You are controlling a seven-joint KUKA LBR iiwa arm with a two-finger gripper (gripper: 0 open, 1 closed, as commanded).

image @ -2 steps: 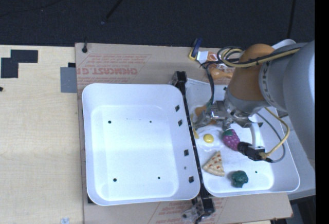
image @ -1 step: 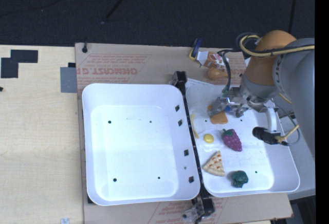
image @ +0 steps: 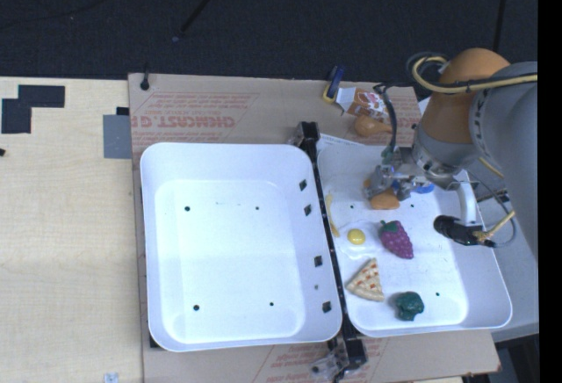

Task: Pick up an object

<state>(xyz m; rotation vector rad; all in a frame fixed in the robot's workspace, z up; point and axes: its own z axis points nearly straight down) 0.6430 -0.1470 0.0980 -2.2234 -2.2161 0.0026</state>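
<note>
The right bin [image: 487,302] holds several toy foods. A purple grape bunch [image: 397,239] lies mid-bin, a small yellow piece [image: 356,237] to its left, a pizza slice [image: 366,280] below, and a green broccoli [image: 407,306] near the front. An orange rounded piece [image: 384,201] lies at the back of the bin. My gripper [image: 389,182] hangs directly over that orange piece, its tips just above or touching it. The arm comes in from the right, with its orange band above.
The left bin [image: 228,241] sits beside the right one, a black hinge strip [image: 318,223] between them. A blue-and-yellow item [image: 333,86] and an orange packet [image: 369,116] lie on the cardboard behind the bins. A black cable clip [image: 457,229] sticks out by the arm.
</note>
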